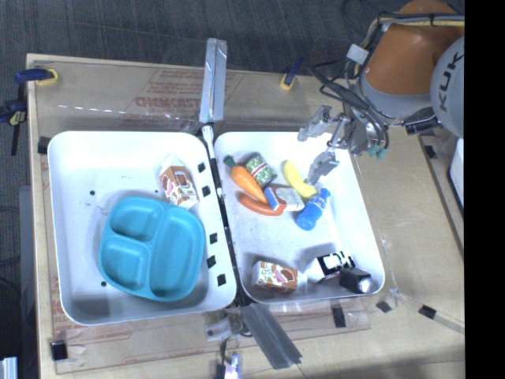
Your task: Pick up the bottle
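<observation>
Tool (pixel 322 144) spread apart, empty, above blue bottle (pixel 311 212); crowded banana (pixel 297 178) beside it could foul your grasp.

A pale wooden counter (pixel 410 212) is seen under even light, bordered by dark grey carpeted floor (pixel 118 14). A blue clamp (pixel 31 76) is fixed at its far corner.

Bench (pixel 118 101) bears left bin (pixel 71 152), right bin (pixel 359 212), touching
</observation>
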{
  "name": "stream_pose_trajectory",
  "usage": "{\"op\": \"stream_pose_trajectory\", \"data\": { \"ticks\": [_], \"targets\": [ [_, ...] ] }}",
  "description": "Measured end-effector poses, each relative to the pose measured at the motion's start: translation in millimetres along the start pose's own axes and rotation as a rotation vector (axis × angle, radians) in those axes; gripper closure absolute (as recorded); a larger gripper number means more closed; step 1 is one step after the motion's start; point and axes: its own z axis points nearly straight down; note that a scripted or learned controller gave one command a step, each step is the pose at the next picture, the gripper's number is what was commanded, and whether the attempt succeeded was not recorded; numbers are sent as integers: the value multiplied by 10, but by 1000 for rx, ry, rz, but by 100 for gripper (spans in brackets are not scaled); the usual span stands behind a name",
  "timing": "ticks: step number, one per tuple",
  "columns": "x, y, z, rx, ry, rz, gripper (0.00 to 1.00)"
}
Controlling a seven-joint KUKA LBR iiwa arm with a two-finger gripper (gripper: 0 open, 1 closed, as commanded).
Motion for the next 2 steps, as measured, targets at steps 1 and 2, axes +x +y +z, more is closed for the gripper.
{"op": "stream_pose_trajectory", "data": {
  "ticks": [1,2],
  "targets": [
    [405,-44,1238,-2,5,-57,0],
    [545,-61,1383,0,-12,-108,0]
  ]
}}
